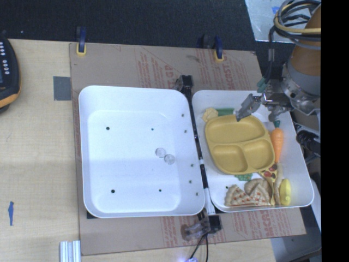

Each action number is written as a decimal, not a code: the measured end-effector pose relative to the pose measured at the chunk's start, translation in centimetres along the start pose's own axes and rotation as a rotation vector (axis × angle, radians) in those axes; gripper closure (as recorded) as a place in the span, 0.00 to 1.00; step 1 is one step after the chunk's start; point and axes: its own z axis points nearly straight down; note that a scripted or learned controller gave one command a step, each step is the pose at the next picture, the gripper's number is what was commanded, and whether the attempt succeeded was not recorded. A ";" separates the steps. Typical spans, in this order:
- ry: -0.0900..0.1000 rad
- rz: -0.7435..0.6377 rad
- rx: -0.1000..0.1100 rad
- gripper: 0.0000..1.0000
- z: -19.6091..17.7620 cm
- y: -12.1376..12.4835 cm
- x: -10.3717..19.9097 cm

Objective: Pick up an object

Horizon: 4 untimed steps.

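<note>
Yellow plastic divided tray [240,144] lies flat in the right white bin [303,162], three compartments facing up. Grey arm reaches in from the right; its two-finger gripper [260,108], fingers spread wide, hovers over the tray's far edge, holding nothing.

Light wood bench [38,146] w/ brown cardboard sheet [142,70] clamped on top. Dark carpet floor [136,7] behind. Grey tape patch [62,88] at left.
</note>
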 end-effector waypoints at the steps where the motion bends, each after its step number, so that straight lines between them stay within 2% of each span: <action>1: -0.002 0.006 0.009 0.00 11.7 1.1 -8.0; 2: -0.001 0.005 0.003 0.00 12.4 -1.5 -12.3; 3: 0.000 0.003 -0.009 0.00 19.2 -2.4 -11.9; 4: -0.002 0.000 -0.014 1.00 17.7 -2.2 -12.0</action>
